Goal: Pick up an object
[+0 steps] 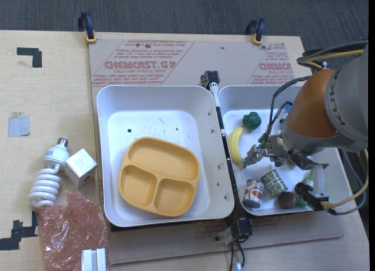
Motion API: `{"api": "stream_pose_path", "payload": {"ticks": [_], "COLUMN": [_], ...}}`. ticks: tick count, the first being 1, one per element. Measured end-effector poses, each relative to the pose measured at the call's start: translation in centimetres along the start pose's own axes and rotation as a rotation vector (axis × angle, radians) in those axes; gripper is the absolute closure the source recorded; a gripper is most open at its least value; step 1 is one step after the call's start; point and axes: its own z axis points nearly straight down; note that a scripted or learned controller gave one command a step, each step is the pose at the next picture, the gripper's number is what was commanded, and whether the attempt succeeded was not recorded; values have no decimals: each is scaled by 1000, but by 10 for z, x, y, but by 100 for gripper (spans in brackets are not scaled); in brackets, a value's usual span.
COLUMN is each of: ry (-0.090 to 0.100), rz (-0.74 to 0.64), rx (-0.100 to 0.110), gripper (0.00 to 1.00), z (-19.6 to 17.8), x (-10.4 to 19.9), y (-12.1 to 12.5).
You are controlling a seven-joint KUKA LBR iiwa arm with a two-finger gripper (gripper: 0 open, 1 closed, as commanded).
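Camera view, looking down at a slant on the worktop [53, 88]. Nearest the camera, at the lower left: a crumpled piece of reddish plastic wrap [73, 229], and just beyond it a spiral light bulb [48, 177] lying beside a small white cube [81, 165].

Left bin [111, 147] held a yellow divided plate [159, 175], three compartments, lying flat toward the bin's near side.

Right bin [234, 103] held the loose items. Along its near edge sat a small can with a red and white label [254, 192], a green-labelled can [273, 182] just beside it, and a dark brown round item [286, 199] next to that, with some green pieces close by at the right. A banana [235, 145] lay along the bin's left wall. Farther back, a green broccoli-like piece [252, 120] rested near the far left corner.

Arm [328, 109] reached in from the right, orange band above the wrist, over the right bin. Gripper [258, 153] hung low over the bin's middle, just right of the banana and above the cans. Fingers: could not tell whether wide or narrow; the tips were tangled in view with cabling and the wrist body. No item seen between them.

Farther still, a brown board [146, 59] lay under both bins, fixed at its far edge by two blue clamps [87, 26].
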Motion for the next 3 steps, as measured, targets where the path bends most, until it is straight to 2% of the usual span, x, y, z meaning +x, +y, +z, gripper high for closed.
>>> {"api": "stream_pose_path", "payload": {"ticks": [1,2,3], "ry": [0,0,-1], "rz": [2,2,2], "rx": [-1,-2,-4], "gripper": [100,0,100], "z": [-10,-10,-20], "x": [-1,-1,-1], "y": [1,1,2]}}
